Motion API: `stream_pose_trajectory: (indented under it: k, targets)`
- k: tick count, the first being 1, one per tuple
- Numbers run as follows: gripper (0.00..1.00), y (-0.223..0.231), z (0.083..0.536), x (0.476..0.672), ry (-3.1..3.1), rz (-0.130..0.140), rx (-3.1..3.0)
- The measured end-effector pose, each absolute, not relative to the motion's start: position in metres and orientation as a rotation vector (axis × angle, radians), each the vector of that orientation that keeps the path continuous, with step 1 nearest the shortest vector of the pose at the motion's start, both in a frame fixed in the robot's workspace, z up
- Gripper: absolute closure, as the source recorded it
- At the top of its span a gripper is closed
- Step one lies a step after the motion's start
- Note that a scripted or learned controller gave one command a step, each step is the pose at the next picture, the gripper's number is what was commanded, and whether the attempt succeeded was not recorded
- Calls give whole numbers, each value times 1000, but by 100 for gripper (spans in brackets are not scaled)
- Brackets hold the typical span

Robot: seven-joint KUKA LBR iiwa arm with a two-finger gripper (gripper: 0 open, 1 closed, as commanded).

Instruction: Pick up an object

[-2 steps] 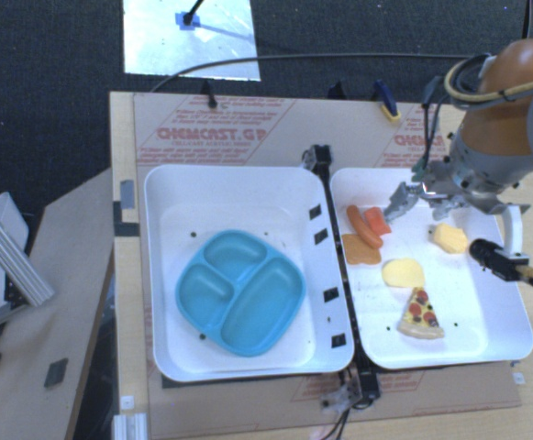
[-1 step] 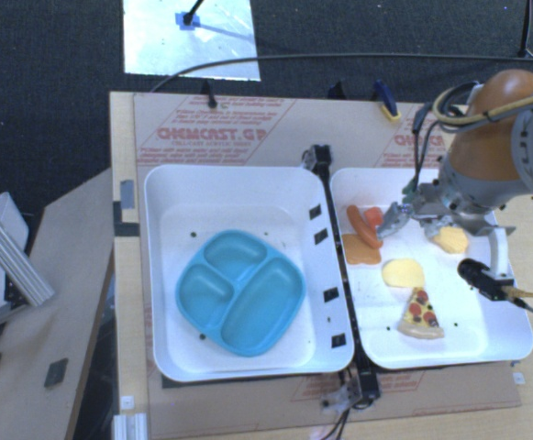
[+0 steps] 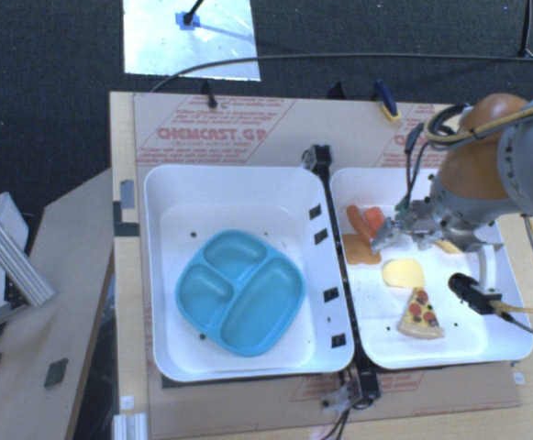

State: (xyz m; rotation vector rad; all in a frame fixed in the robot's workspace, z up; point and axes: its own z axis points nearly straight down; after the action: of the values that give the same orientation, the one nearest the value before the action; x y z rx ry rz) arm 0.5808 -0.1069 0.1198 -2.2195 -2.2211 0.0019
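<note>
In the right bin lie several toy foods. A red-orange sausage-like piece sits at the bin's far left, with a flat brown-orange piece just in front of it. A pale yellow disc lies near the middle, and a pizza slice rests near the front. My gripper hangs low over the bin, right beside the red-orange piece and above the yellow disc. The wrist covers part of a small yellowish piece.
The left bin holds a blue divided plate. A black strip with clips runs between the bins. The arm's black cable and plug hang over the right bin's right side. A shiny sheet lies behind the bench.
</note>
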Motion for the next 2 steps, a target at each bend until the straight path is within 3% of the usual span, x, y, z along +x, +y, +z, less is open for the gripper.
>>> stream_pose_trajectory:
  k: [1,2]
  targets:
    - [100,-107,133,582,-2225,-2,-2222]
    - [100,-102,196,586,-2231,-7,-2221]
